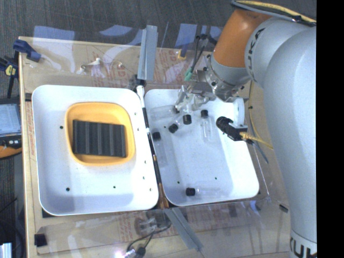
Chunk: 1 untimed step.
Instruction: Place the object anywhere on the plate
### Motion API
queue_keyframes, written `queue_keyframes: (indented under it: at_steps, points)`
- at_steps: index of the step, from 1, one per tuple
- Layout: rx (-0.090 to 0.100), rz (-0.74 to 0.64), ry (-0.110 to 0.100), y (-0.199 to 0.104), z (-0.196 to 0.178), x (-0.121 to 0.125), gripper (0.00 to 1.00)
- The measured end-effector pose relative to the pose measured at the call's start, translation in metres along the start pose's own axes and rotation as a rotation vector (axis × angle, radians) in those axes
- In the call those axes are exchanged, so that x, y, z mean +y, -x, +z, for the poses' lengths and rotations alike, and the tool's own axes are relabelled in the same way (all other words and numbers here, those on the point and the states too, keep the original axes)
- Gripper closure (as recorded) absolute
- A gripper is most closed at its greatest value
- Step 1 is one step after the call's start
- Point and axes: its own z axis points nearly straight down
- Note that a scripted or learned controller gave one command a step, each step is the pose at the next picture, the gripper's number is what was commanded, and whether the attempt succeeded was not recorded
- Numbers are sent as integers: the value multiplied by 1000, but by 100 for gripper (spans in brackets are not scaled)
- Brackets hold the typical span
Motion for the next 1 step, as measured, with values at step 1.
queue_keyframes:
  at_steps: [1]
  points:
    - [1, -139, -4, -10, 44, -17, 100]
